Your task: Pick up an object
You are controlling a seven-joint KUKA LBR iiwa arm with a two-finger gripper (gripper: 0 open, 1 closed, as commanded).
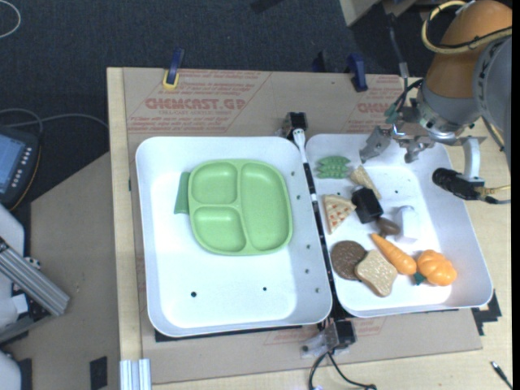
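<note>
Overhead, the claw [396, 143] hangs spread apart at the right bin's [471, 242] far edge — gripping nothing; the carrot [393, 252] lies near the pumpkin [435, 267].

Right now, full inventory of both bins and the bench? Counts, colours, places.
shallow white plastic bins: 2, white, side by side on the bench
green divided plastic plate: 1, left bin
green leafy toy: 1, right bin, far left corner
orange toy carrot: 1, right bin, near side
orange toy pumpkin: 1, right of carrot
tan toy bread slice: 1, near edge
brown round cookie: 1, left of bread
black block: 1, right bin centre
grey arm's pincer: 1, over right bin's far side
</note>
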